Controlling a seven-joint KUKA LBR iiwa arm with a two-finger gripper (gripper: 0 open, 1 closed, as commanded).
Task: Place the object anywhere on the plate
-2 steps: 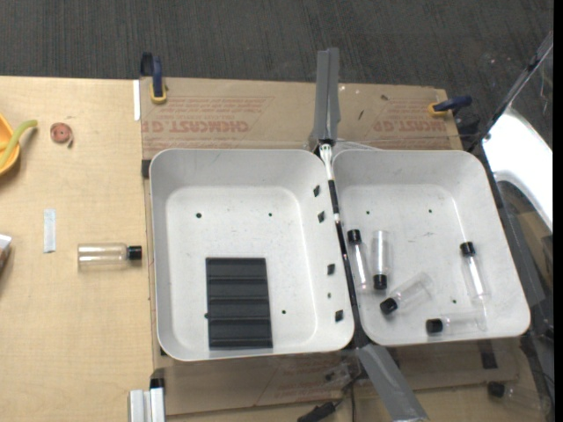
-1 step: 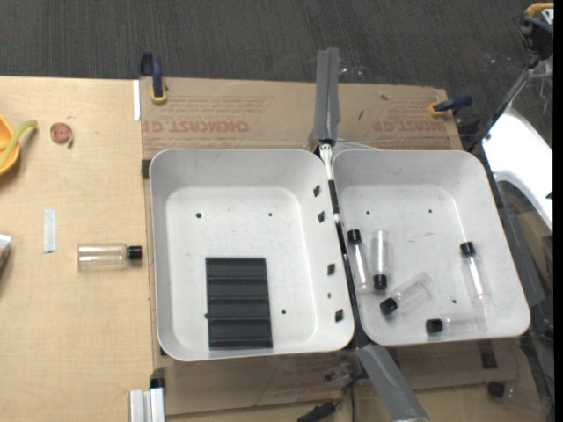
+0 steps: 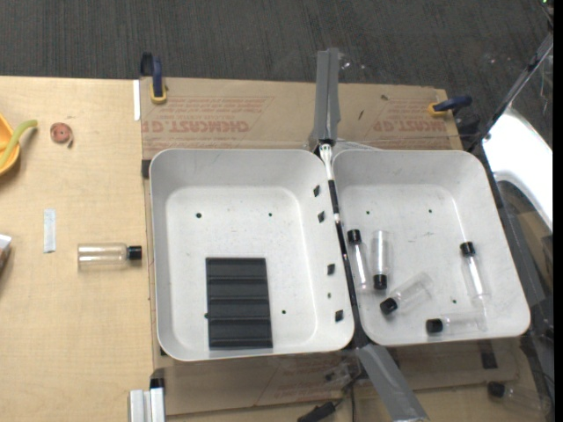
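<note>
Five clear vials with black caps lie in the right bin (image 3: 493,192), lower half. Two (image 3: 356,260) (image 3: 379,255) are side by side near the divider, one (image 3: 410,291) is tilted below them, one (image 3: 457,323) is by the bottom rim, and one (image 3: 474,275) is toward the right wall. A black ribbed plate (image 3: 237,301) sits at lower centre of the left bin (image 3: 176,183), well apart from the vials. The gripper's state cannot be told. A sixth vial (image 3: 104,254) lies on the wooden table (image 3: 79,341) at the left of the frame.
</note>
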